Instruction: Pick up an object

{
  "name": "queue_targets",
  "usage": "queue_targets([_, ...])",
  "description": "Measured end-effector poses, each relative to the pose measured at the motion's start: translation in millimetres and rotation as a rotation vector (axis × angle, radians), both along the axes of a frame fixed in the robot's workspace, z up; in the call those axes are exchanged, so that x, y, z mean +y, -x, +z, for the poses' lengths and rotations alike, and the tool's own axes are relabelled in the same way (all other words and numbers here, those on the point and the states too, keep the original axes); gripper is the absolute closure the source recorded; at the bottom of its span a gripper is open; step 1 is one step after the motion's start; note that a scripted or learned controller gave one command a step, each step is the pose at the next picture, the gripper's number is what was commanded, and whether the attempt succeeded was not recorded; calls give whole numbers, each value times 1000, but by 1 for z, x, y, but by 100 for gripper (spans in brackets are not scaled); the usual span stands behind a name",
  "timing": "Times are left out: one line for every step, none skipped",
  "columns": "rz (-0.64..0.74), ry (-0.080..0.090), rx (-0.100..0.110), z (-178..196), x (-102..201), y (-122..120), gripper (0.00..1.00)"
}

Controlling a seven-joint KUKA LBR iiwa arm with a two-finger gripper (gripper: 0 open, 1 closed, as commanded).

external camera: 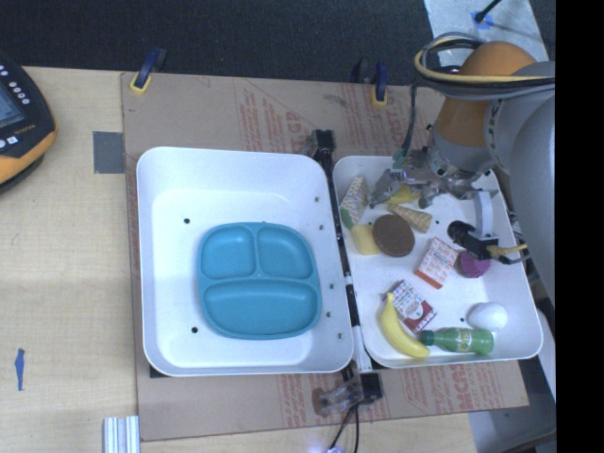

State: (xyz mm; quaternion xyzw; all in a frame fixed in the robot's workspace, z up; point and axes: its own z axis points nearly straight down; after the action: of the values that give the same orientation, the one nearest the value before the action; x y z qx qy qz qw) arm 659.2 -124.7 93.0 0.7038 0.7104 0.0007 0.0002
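Note:
My gripper (406, 183) is low over the far end of the right bin (528, 343), under the orange-banded wrist. Just below it lie a tan cone (412, 217) and a small yellow piece (403, 196), with a striped packet (353, 197) to its left. Towards the front are a brown disc (394, 235), a red-and-white box (437, 261), a purple piece (473, 264), a white egg (488, 316), a banana (400, 327), a green bottle (459, 341) and a small red packet (412, 301). I see nothing held.
The left bin (160, 253) holds a blue divided plate (258, 279). Both bins rest on a cardboard sheet (236, 111) clamped at the back. A yellow and black handset (17, 121) lies at the far left of the bench. The arm's body fills the upper right.

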Motion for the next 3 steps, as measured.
queue_targets([-8, 0, 12, -2, -16, 94, 0])
queue_targets([-3, 3, -4, 0, -22, 9, 0])
queue_targets([-8, 0, 6, 54, -30, 66, 0])
